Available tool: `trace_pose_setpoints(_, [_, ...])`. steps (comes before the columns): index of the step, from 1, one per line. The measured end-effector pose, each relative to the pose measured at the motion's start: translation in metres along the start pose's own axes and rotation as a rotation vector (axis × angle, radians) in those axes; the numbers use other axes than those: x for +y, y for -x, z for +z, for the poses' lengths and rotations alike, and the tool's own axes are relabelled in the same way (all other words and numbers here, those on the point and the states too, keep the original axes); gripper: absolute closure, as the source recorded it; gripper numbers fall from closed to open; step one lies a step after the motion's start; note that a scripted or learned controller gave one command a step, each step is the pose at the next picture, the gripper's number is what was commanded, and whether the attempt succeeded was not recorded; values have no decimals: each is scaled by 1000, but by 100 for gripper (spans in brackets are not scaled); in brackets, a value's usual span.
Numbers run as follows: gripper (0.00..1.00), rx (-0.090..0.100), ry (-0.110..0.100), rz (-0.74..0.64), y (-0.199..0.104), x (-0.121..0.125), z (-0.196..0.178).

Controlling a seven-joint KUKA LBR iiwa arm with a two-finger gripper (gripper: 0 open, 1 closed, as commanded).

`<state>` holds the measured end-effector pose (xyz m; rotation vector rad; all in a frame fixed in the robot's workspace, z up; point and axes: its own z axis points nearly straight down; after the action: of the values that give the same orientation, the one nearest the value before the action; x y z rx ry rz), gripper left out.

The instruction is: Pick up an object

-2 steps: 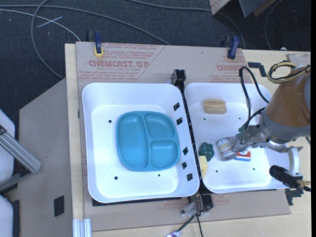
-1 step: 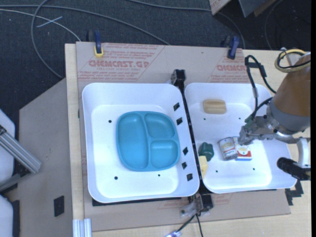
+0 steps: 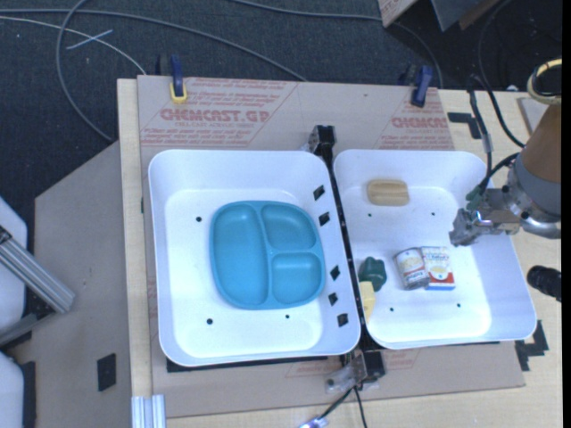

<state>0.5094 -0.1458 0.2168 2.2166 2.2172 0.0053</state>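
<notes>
The right bin [image 3: 473, 324] holds a tan oval block [image 3: 388, 193] near its back, a small tin can [image 3: 410, 267] lying beside a red and white carton [image 3: 438, 268] in the middle, and a green and yellow item [image 3: 370, 276] by its left wall. My gripper [image 3: 468, 224] hovers over the bin's right side, just up and right of the carton, with nothing seen between its fingers. The arm enters from the right edge.
The left bin [image 3: 174, 328] contains a blue three-compartment plate [image 3: 267, 253]. Black clips run along the divider [image 3: 328, 221] between the bins. Clamps hold the board at the back; cables lie on the floor beyond.
</notes>
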Motion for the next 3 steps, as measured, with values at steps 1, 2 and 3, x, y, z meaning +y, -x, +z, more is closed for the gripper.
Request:
trace_pose_setpoints(1, [100, 1, -3, -1, 0, 1, -19])
trace_pose_setpoints(2, [100, 6, -10, -5, -51, -7, -8])
trace_pose_setpoints(3, [100, 6, -10, -5, -99, -20, -8])
